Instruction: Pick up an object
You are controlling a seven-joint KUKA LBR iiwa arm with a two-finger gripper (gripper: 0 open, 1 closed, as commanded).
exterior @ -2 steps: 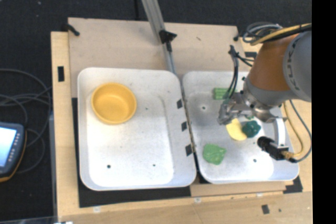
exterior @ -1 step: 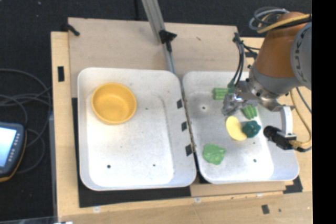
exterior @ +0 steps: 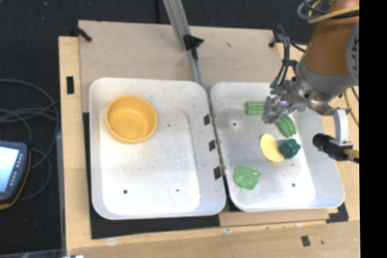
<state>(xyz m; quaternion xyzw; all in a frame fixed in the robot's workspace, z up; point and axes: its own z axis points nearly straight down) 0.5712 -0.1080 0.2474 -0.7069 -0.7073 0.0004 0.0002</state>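
Camera view: the gripper (exterior: 275,110) hangs low over the right bin (exterior: 302,190), just beside a green block (exterior: 255,107) and green pepper (exterior: 286,125). Nearby lie a yellow piece (exterior: 270,148), teal piece (exterior: 291,148) and green lump (exterior: 246,177). The left bin (exterior: 151,190) holds a yellow bowl (exterior: 131,119).

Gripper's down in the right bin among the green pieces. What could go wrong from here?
The gripper sits between two small green plastic pieces, so it may close on neither or nudge both. The yellow oval piece touches a dark teal piece just below; a sweep could push them toward the white right bin wall.
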